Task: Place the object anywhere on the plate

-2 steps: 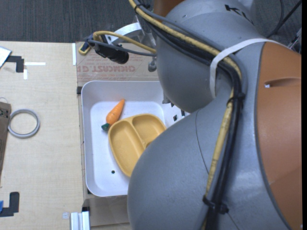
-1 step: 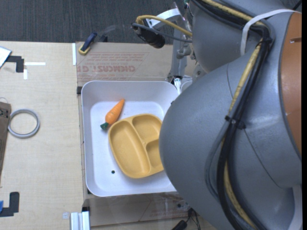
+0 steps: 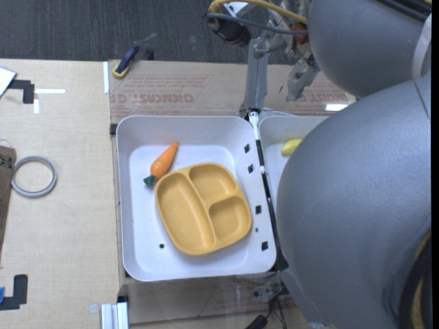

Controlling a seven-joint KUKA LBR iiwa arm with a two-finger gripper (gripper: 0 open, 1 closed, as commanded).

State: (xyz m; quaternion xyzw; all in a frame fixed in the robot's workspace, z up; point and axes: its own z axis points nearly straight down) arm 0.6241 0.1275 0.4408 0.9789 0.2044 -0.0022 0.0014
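Orange carrot (image 3: 164, 159): long axis diagonal, green end lower left, tip upper right; lies in left bin (image 3: 130, 204), touching plate (image 3: 204, 208) rim.
Gripper: state impossible to tell.

- Arm (image 3: 363, 204): grey, bulky, comes in from the right; takes up most of the right side of the view, from the near edge to the far edge.
- Near segment: broad rounded grey casing, lower right, close to the camera.
- Far segment: second rounded grey casing, upper right, with a seam between the two.
- Wrist area (image 3: 274, 19): far side, centre-right; yellow cable loops over it, dark fittings beneath.
- Gripper (image 3: 302, 81): slim grey parts hang below the wrist; finger state unreadable at this angle.
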